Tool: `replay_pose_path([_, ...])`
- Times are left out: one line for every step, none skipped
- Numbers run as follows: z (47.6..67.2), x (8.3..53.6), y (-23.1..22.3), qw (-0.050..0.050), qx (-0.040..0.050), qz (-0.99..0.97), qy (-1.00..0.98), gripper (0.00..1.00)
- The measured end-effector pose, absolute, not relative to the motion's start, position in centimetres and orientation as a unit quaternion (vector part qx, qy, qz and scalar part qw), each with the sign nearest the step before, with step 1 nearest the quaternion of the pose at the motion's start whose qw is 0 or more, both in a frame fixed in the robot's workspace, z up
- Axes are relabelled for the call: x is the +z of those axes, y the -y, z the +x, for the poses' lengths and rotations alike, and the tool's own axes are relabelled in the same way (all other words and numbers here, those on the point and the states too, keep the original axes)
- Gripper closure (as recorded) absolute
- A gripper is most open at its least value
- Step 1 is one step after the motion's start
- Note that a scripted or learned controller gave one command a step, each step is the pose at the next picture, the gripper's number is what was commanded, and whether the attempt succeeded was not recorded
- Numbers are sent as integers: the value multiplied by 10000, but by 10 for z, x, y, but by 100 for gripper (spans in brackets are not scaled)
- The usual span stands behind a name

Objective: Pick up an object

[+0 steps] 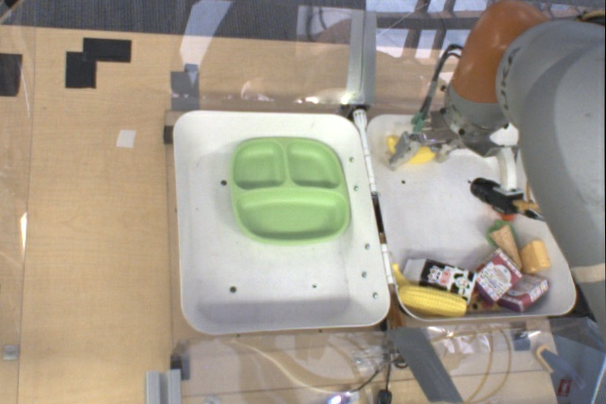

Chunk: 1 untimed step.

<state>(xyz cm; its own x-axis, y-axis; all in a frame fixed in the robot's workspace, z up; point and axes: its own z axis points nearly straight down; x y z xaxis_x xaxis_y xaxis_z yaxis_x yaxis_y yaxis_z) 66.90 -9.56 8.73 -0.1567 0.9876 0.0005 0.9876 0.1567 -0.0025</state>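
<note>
Grey arm enters from 3 o'clock and crosses the right bin. Orange band visible above the wrist.

Gripper sits low at the bin's 11 o'clock corner, right on a small yellow piece, possibly a toy banana; shape is poorly resolved. The yellow shows on both sides of the gripper tip and touches the bin floor. Cannot tell whether the jaws are clenched or released, nor whether they have the piece.

Rest of the right bin:
- Black tool-like thing at 3 o'clock, well apart from the gripper.
- Orange cone and a yellow nub at 4 o'clock, side by side.
- Along the 6 o'clock wall: corn cob, a black-and-white carton just above it, then a red-and-white packet and a maroon box toward 5 o'clock.

Left bin: green divided plate lies flat, slightly toward 1 o'clock of centre.
</note>
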Motion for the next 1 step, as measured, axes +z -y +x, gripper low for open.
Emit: replay_pose_path([667, 96, 96, 46, 49, -6464, 7630, 100])
